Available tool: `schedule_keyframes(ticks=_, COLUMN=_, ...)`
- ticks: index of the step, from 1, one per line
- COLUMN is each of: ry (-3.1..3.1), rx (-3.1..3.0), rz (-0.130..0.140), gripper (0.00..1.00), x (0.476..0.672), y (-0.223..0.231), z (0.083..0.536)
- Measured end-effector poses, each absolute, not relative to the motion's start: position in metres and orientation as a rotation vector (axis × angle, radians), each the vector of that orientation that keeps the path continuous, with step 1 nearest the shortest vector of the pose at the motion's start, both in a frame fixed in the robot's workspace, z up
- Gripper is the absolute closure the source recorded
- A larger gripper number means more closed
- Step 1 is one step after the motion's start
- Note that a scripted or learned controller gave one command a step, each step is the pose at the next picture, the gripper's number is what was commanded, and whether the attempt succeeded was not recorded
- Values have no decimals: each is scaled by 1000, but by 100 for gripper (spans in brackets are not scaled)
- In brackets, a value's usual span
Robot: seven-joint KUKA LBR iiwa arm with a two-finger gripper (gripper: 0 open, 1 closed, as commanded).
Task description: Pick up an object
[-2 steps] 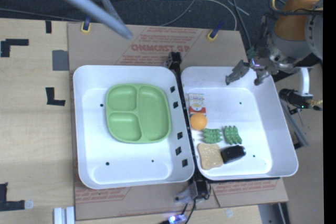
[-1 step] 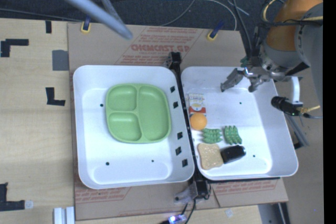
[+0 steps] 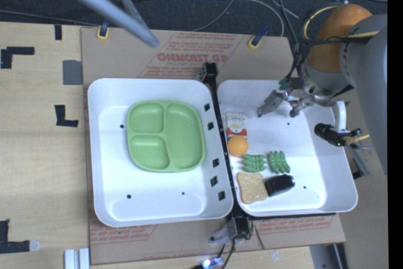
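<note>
1. We see the tool (image 3: 281, 106) spread wide, holding nothing, above the right bin's (image 3: 327, 192) far part.
2. Nearest it – a small white-and-red packet (image 3: 235, 122), lying flat by the divider.
3. An orange ball (image 3: 237, 146) touches the packet's near end.

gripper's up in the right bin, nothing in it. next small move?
Probably shift the gripper toward the bin's near-left corner and line it up over one item. It hangs open over bare floor of the right bin, while the orange ball, green pieces, bread slice and black object cluster there.
</note>
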State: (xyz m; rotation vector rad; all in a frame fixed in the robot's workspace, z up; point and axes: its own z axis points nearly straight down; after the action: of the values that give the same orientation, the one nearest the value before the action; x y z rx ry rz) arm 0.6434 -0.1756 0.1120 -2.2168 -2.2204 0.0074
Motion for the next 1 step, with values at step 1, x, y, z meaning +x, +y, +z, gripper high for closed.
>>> schedule_keyframes(ticks=1, ry=-2226, rx=-2220, rz=2, gripper=0, x=644, y=-175, z=85)
